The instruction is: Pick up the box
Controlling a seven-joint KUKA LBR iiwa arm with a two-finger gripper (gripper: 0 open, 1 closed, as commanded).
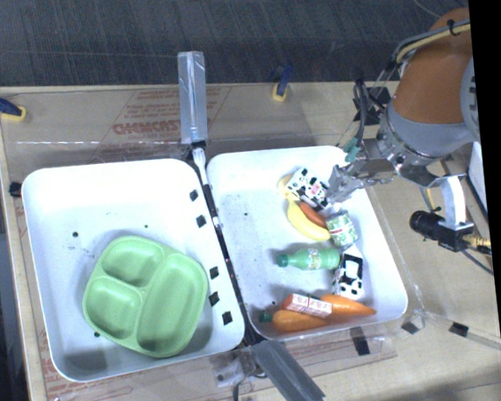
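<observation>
You are looking down at a slant on two shallow white plastic bins side by side on a wooden bench. The left bin [48, 206] is holding a pale green plastic divided tray [147, 294], lying flat toward its near side.

The right bin [249, 186] is holding a loose cluster of small goods. A small black-and-white patterned carton [305, 185], which you can take to be the box named in the task, is lying in the far right part of that bin, touching the top end of a yellow banana [305, 221]. Just below are a small green-labelled can [341, 229], a green plastic bottle [311, 258] on its side, a second black-and-white patterned pack [352, 273], and near the front wall an orange carrot [319, 313] under a red and white packet [309, 302].

The grey arm with its orange band is reaching in from the right, and its two-finger gripper [343, 177] is hanging low just beside the carton, on its right. Whether the claw is released or clenched, you cannot tell. Nothing shows the carton being held; the pick looks not yet made, and the crowding banana could get in the way.
</observation>
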